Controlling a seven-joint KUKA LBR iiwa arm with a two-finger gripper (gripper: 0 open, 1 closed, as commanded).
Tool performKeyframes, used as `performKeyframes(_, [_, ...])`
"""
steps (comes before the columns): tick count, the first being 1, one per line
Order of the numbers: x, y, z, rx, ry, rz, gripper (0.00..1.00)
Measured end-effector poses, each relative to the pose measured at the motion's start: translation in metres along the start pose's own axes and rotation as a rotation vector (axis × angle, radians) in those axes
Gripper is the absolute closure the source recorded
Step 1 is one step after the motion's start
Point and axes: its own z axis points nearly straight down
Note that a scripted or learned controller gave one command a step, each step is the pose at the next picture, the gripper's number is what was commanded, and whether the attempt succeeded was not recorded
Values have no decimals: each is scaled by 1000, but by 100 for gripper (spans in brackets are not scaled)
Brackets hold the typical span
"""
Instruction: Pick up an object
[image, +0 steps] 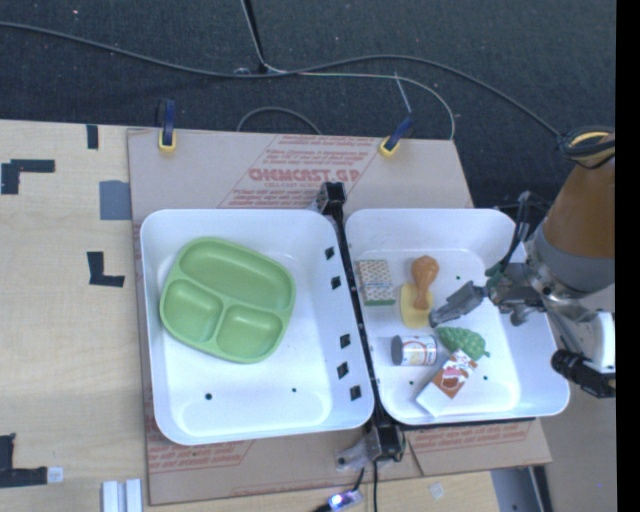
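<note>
**Gripper over the right bin**

The gripper (452, 304) hung low in the right bin (500, 228), among 5 small objects: a green leafy toy (463, 342), a can (414, 351), a carton (450, 380). Its opening couldn't be told. The left bin (170, 235) held 1 green plate (227, 300).

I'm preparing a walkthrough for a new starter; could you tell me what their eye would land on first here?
First, the pale green divided plastic plate, alone in the left white bin. Next, the grey arm's gripper reaching in from the right over the right white bin, where small items cluster: a tan drumstick-shaped toy, a small can and a red-and-white carton.
</note>
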Motion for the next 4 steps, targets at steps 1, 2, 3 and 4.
performKeyframes(1, [0, 2, -5, -11, -2, -4, 0])
performKeyframes(2, [-3, 6, 40, -7, -2, -3, 0])
performKeyframes(3, [-10, 0, 91, -5, -1, -2, 0])
performKeyframes(4, [-10, 10, 109, -37, -6, -5, 0])
